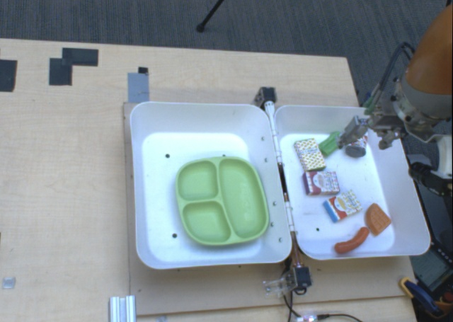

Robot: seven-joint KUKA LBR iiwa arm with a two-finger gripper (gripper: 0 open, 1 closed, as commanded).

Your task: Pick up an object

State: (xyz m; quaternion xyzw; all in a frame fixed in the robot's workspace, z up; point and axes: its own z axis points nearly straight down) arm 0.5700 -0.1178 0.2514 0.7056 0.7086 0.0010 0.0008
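we see two shallow white bins side by side on a wooden bench. the left bin [152,193] contains a light green divided plate [221,200] with three compartments, and it lies flat near the middle of this bin. the right bin [403,243] contains several small things. a small patterned box [309,153] lies near the upper left part, and just below it there is a dark red small packet [322,183]. a blue and red small packet [343,207] lies lower, near the middle. an orange piece like a waffle [377,219] is beside it on the right, and a reddish sausage [352,240] lies near the front wall, close to the orange piece. a green object [329,144] lies at the upper part, next to the patterned box. the gripper [356,140] is over the upper part of the right bin, just beside the green object, and the arm [432,59] comes from the right. how far the gripper is open, and whether it has hold of anything, we cannot tell.
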